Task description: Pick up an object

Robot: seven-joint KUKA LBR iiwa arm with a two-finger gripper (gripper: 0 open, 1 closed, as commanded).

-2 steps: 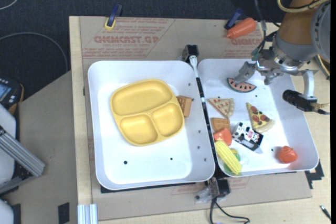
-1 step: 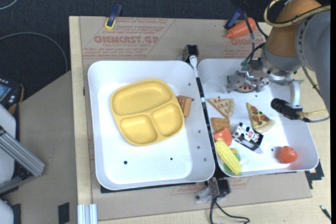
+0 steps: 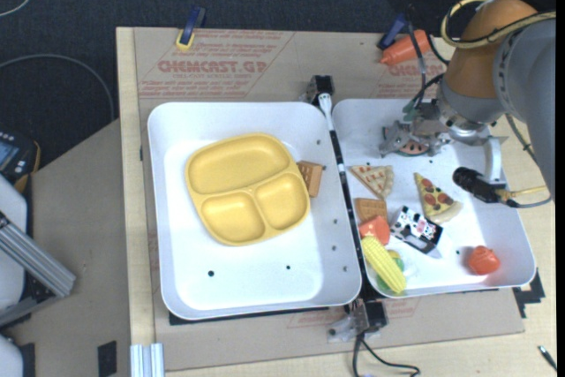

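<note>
Logged the hand low over the upper part of the right bin, right of frame centre. Cannot tell how far open, nor any hold on a thing. Judged the pick as not yet done: saw nothing lifted clear of either bin, so approach, closing and lift all left to do. No single target marked. Nearest candidates just below the hand in the frame: patterned wedge and pizza slice, both flat on the bin floor and apart from the hand.

Counted in the right bin: 1 patterned wedge, 1 pizza slice, 1 brown square, 1 red-orange piece, 1 corn cob with 1 small green piece touching it, 1 black-and-white block, 1 orange-red round piece alone at lower right.

Counted in the left bin: 1 yellow divided plate with 3 compartments, 1 brown piece beside its right rim. Bins on the bench: 2.
</note>
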